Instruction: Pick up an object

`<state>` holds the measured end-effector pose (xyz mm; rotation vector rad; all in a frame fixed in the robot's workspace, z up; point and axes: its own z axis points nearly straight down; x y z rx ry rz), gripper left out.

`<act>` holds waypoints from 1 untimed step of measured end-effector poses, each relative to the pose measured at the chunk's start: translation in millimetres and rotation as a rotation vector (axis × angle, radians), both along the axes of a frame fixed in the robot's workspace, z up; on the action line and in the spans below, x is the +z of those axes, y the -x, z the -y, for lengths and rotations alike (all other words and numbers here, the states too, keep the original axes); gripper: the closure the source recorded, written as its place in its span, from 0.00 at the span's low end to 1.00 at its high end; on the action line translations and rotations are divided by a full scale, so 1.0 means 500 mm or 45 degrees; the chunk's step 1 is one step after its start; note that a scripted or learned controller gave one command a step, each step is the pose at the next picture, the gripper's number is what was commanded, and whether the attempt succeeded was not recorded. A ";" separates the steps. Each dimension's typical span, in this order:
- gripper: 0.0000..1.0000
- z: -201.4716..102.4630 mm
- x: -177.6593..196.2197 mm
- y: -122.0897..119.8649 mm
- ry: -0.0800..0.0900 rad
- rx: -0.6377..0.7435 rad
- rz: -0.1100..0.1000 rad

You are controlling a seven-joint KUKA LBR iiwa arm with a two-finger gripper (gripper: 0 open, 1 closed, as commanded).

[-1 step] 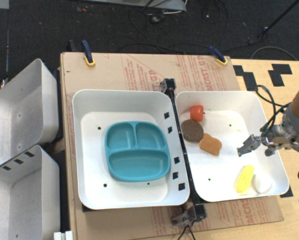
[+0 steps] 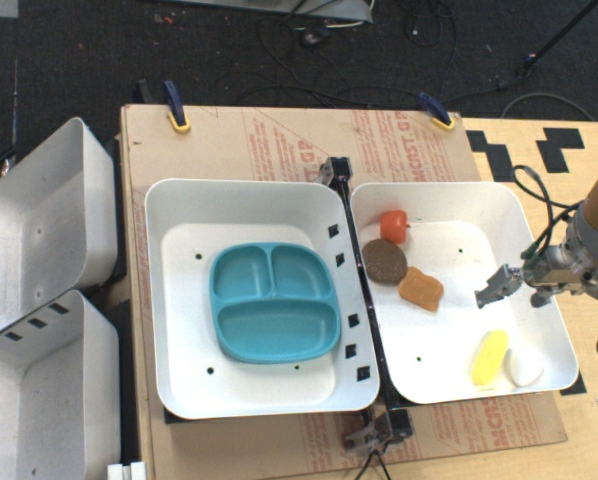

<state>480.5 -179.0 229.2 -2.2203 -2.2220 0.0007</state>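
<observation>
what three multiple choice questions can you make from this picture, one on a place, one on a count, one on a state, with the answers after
1. Where does the teal divided plastic plate lie?
A. in the left white bin
B. in the right white bin
C. on the cardboard sheet

2. How many loose items lie in the right white bin?
A. two
B. five
C. eight

3. What is the two-finger gripper doing?
A. carrying the plate
B. hanging over bare bin floor, holding nothing visible
C. resting outside both bins

Answers: 1 A, the plate sits inside the left bin. 2 B, a red tomato-like piece, a brown round patty, an orange-brown chunk, a yellow banana-like piece and a white rounded piece. 3 B, nothing shows at its tip.
</observation>
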 end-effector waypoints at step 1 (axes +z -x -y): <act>0.00 0.000 -0.094 -0.016 -0.001 -0.002 -0.004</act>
